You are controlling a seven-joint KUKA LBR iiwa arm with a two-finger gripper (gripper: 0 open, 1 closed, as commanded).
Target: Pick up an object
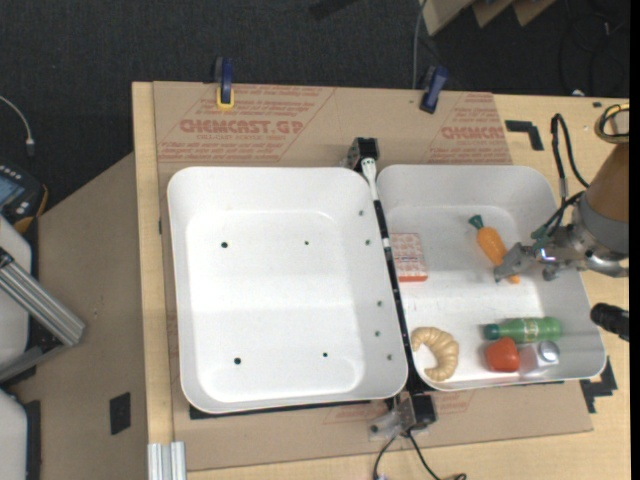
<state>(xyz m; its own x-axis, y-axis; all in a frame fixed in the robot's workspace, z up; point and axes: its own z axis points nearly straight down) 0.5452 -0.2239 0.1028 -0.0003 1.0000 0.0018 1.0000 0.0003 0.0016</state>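
1. White plastic forms two shallow bins that sit side by side on a cardboard sheet (pixel 300 118); the left bin (pixel 200 198) has only small dark holes in its floor.
2. In the right bin (pixel 440 183) lie several things: a toy carrot (pixel 489 242) with a green top, a small red-and-white card (pixel 408 256) near the dividing wall, a croissant (pixel 437 351) at the front, a green bottle (pixel 522 329), and a red tomato-like piece (pixel 503 355) just beside a silver-grey item (pixel 543 356).
3. The bottle lies on its side, just behind the red piece.
4. Two blue clamps (pixel 224 72) hold the back edge of the sheet.
5. The gripper (pixel 527 259) reaches in from the right and is low over the right bin, just beside the lower end of the carrot.
6. I cannot tell how it is set, or whether it touches the carrot.
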